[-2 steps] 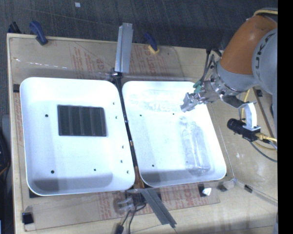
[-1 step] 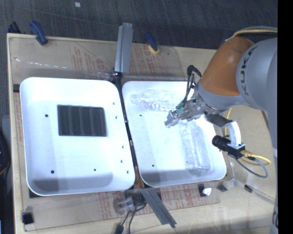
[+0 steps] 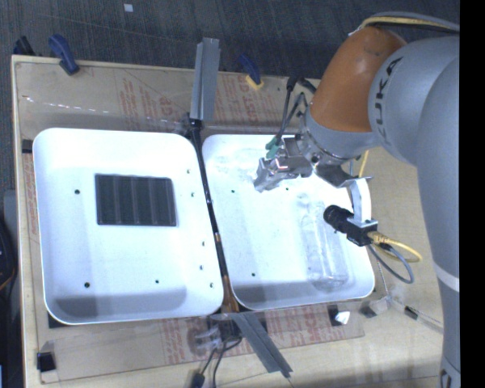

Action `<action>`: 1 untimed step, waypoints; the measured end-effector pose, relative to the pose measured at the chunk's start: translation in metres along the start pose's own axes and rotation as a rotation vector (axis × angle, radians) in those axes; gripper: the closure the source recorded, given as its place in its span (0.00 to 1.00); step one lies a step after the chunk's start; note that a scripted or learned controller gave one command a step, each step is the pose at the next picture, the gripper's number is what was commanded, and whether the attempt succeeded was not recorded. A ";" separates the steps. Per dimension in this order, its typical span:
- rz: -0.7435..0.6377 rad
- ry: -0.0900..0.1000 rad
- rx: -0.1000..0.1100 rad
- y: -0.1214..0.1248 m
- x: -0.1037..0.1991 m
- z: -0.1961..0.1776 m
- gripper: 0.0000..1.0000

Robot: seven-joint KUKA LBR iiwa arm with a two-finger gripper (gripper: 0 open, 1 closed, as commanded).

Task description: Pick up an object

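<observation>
A clear plastic bottle (image 3: 322, 245) lies lengthwise in the right bin (image 3: 250, 249), close to its right wall. It is hard to make out against the white floor. A dark grey ribbed rectangular block (image 3: 136, 200) lies flat in the middle of the left bin (image 3: 65, 257). My gripper (image 3: 268, 173) hangs over the far part of the right bin, up and to the left of the bottle and apart from it. I see nothing held in it.
The grey arm with its orange band (image 3: 356, 79) covers the right bin's far right corner. A black connector (image 3: 347, 225) and a yellow cable (image 3: 398, 254) hang by the right wall. A metal bar (image 3: 204, 79) and blue clamps (image 3: 65, 55) stand along the bench's far edge.
</observation>
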State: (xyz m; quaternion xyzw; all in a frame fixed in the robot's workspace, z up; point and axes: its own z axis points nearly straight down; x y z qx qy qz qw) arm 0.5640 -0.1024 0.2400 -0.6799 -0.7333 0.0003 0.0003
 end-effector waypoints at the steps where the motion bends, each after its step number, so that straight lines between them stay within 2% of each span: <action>1: -0.007 0.000 0.001 0.001 0.001 -0.010 1.00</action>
